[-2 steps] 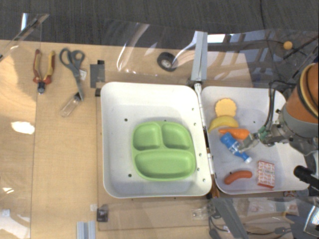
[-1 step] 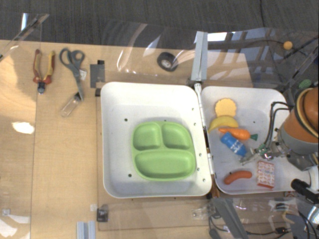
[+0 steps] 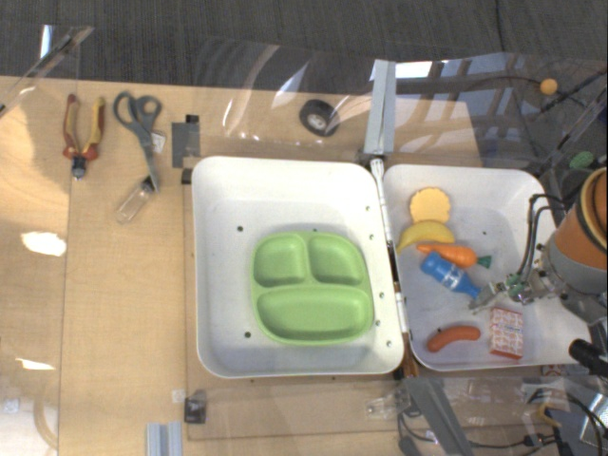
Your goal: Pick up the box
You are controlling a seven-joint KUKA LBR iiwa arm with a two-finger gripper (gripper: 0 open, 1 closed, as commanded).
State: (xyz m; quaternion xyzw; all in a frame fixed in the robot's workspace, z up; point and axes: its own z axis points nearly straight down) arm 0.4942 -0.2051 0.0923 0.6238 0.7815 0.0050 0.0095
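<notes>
One box (image 3: 506, 332), red-white print unreadable, lies by one sausage (image 3: 453, 336) in rt bin (image 3: 494, 180); gripper (image 3: 518, 288) just above it, fingers' state unclear.

Arm (image 3: 579, 245) cropped at right edge (tool (image 3: 518, 291) fingers too small to read)

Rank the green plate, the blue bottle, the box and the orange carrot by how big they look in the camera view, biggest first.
1. green plate, by far the largest.
2. blue bottle.
3. box, close to the bottle in apparent size, so that order is unsure.
4. orange carrot, the smallest, partly overlapped by neighbours.
</notes>
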